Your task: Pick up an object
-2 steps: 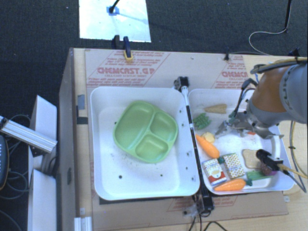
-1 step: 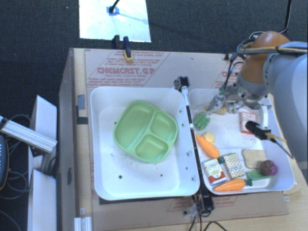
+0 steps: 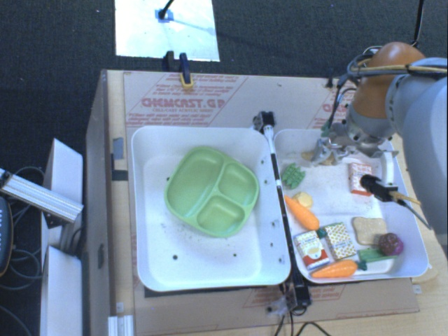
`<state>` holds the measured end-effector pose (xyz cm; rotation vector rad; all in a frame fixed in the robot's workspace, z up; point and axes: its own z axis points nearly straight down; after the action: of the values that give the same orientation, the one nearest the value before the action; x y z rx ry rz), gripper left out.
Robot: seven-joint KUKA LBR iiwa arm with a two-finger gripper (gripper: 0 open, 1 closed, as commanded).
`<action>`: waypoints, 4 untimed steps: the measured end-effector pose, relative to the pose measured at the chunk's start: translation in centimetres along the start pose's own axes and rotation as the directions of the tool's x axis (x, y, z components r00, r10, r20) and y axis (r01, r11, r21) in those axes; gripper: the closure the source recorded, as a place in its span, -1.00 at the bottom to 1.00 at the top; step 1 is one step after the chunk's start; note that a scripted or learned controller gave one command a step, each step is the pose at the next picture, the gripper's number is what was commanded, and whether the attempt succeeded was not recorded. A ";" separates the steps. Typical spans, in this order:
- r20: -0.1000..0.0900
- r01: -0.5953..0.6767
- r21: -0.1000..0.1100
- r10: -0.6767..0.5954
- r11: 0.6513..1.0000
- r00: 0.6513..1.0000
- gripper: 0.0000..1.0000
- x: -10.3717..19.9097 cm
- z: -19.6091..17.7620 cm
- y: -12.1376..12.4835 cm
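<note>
fingers [image 3: 323,151] low over the upper left of the right bin [image 3: 414,254]; open or closed cannot be told. nearest item: green toy [image 3: 292,176], just below left, judged light, bumpy, graspable across its width. orange carrot [image 3: 302,213], mid-bin, judged smooth, likely slippery. green plate [image 3: 212,190] in left bin [image 3: 150,257].

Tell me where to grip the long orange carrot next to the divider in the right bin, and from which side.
Grip the long orange carrot across its middle, coming straight down. It lies flat and slanted, and its slim body would fit between fingers set crosswise. The bin divider is close on its left, so keep the pincer clear of that.
</note>
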<state>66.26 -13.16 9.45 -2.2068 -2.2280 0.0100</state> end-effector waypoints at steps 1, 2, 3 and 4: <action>-0.002 -0.003 -0.016 0.003 1.000 1.000 1.00 8.9 -13.6 -1.9; 0.000 -0.005 -0.012 0.005 1.000 1.000 -1.00 8.7 -13.4 -2.0; 0.002 -0.008 -0.015 0.008 1.000 1.000 -1.00 4.1 0.6 -2.5; 0.001 -0.008 -0.013 0.008 1.000 1.000 -1.00 -1.3 0.8 0.7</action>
<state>66.96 -14.41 8.60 -2.2228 -2.2265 -0.0037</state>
